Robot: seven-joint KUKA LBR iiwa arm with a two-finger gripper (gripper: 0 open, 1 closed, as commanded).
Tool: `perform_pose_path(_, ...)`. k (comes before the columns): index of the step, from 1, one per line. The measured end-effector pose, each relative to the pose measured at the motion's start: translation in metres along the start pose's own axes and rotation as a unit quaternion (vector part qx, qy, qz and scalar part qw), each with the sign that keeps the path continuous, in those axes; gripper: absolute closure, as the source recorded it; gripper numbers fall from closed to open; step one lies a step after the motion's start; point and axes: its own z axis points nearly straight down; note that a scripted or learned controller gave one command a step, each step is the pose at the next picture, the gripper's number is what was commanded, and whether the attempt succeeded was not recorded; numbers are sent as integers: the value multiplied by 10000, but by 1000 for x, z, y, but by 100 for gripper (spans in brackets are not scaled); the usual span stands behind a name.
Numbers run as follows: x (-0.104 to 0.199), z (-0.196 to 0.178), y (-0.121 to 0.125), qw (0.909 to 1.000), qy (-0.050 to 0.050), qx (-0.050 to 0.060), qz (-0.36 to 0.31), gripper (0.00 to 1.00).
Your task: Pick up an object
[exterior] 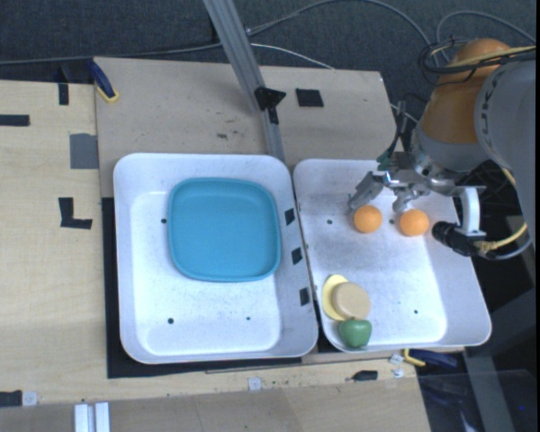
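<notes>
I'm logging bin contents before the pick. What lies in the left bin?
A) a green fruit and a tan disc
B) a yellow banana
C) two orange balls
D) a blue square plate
D: the blue square plate lies flat in the left bin, while the two orange balls sit in the right bin beside the gripper.

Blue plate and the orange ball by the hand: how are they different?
The blue plate is flat, squarish and much bigger; the orange ball is small and round. The plate lies alone in the left bin; the ball sits in the right bin, right below the hand, with a second orange ball beside it. Both rest on a white bin floor.
</notes>
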Motion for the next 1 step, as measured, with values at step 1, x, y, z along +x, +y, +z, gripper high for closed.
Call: perform_pose_path(1, 1, 52, 9, 10000, -1, 4, -1, 0)
